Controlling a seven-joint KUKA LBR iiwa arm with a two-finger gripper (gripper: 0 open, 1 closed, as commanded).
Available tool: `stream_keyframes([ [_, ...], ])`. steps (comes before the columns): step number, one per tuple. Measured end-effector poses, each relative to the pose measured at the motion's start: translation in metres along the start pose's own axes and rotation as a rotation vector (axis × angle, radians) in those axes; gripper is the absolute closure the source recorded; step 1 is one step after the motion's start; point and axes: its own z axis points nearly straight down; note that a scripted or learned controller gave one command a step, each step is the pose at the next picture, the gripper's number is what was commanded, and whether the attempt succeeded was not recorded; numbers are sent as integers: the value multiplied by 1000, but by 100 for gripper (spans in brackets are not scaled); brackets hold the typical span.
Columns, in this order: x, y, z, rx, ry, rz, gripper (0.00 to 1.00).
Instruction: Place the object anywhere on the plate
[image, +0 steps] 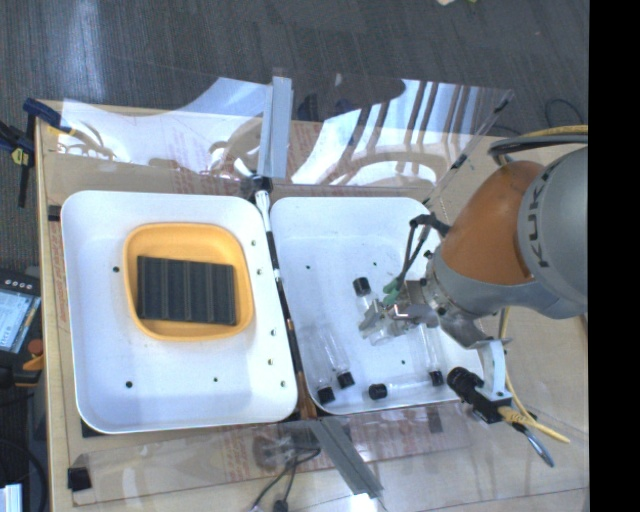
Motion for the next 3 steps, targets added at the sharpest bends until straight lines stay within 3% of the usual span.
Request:
stream_keyframes([
  [1,42,32,-96,-1,1,-136,100],
  [2,67,78,-37,3,3,-401,100],
  [3,86,108,0,2,3,-466,100],
])
